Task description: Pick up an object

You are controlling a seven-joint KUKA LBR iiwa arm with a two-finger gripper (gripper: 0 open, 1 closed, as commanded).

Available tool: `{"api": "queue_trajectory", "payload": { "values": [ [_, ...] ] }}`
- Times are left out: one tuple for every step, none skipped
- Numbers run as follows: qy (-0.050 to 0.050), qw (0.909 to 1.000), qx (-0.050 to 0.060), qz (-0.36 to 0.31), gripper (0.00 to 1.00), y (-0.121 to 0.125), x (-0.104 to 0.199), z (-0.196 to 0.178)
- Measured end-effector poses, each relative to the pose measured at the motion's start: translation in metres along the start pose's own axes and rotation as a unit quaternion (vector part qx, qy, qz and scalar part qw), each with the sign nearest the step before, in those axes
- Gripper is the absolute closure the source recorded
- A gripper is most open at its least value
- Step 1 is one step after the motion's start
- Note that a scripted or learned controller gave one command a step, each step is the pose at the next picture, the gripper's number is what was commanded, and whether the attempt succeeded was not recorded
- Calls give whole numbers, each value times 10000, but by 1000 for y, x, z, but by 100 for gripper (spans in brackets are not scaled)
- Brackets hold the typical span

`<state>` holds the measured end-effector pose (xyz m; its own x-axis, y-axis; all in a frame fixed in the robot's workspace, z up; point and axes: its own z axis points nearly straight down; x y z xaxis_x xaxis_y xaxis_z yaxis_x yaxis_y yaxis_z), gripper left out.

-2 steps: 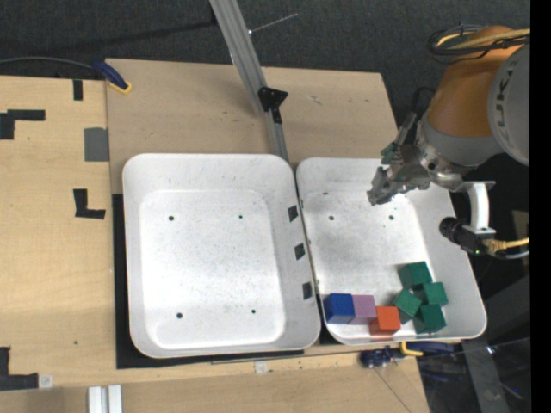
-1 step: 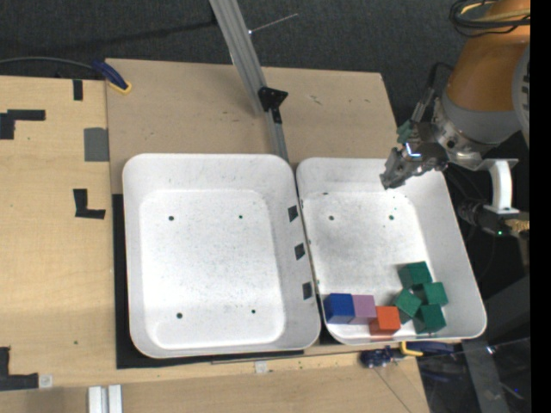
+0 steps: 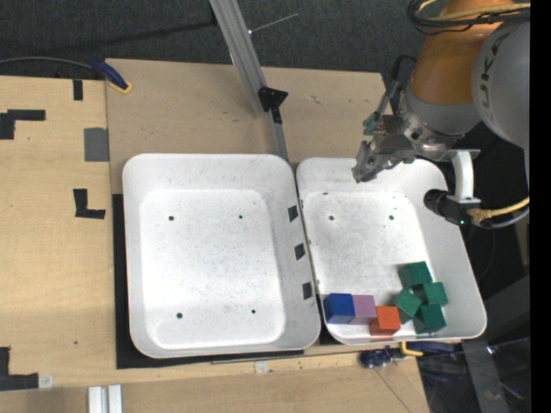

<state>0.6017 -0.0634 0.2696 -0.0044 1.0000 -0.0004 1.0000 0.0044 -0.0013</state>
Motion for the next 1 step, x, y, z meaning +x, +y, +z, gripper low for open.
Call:
{"api": "queue_trajectory", "payload": {
  "values": [
    [4, 10000, -3, -10, 100, 31, 53, 11]
  ]
}}
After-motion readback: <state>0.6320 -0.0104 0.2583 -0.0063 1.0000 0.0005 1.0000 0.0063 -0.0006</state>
